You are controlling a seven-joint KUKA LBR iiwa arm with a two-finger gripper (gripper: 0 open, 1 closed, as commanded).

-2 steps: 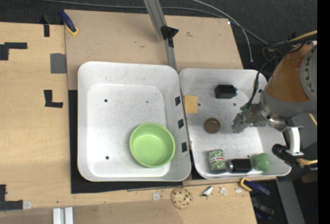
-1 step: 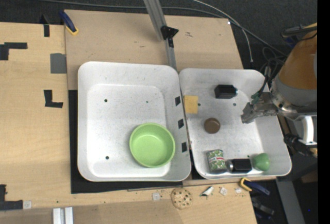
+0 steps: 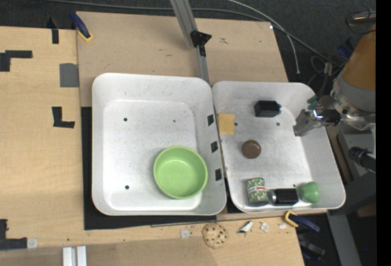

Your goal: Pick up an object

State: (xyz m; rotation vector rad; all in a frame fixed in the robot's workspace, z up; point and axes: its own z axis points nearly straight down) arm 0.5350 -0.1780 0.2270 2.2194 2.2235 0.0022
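Observation:
The right bin [image 3: 317, 155] holds a black block [image 3: 267, 108] near its back, a yellow block [image 3: 226, 123] by its left wall and a brown round piece [image 3: 251, 148] in the middle. Along its front wall lie a green-labelled can [image 3: 256, 191], a black cylinder [image 3: 284, 197] and a green rounded object [image 3: 310, 192]. My gripper [image 3: 305, 121] hangs over the bin's right edge, to the right of the black block and apart from every object. I see nothing held in it.
The left bin [image 3: 122, 93] holds a green bowl [image 3: 179, 172] at its front right. A metal pole [image 3: 181, 5] slants down to the bins' back. A cookie-like disc [image 3: 212, 235] and small scraps lie on the bench in front.

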